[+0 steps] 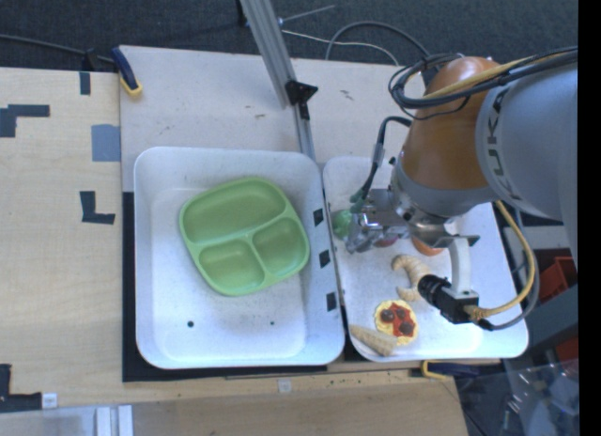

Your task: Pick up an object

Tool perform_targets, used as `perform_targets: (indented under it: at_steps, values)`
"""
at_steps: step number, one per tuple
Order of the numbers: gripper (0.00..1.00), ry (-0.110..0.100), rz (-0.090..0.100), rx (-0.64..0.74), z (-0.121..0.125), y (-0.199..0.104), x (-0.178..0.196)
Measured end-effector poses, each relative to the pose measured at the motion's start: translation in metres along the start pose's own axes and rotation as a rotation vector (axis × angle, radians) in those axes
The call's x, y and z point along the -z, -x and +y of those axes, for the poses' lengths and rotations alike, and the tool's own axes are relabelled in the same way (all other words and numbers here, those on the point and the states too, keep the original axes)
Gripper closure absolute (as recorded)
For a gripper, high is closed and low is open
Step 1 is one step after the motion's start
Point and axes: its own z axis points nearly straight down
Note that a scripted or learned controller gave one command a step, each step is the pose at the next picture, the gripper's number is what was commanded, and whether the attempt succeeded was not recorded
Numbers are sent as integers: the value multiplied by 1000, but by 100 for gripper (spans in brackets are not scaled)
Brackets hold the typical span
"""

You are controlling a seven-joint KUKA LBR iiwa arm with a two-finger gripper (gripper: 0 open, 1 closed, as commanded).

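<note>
The gripper (362,227) hung low over the right bin (498,335), near its left wall, above something small and green (340,221); whether it was open, closed or clamped on anything I could not tell, the wrist hiding it. A grab there risked catching the wall or nudging the green piece aside, since the two sat so close. Nearer the front of that bin lay a small pizza (396,319), a pale cone (372,339) and a croissant-like piece (408,264). The left bin (155,237) held a green tray (244,234), its three compartments bare
</note>
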Motion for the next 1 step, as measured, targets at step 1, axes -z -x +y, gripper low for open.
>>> perform_targets:
  at_steps: [1]
  values:
    - [100,0,0,1,-15,-52,2]
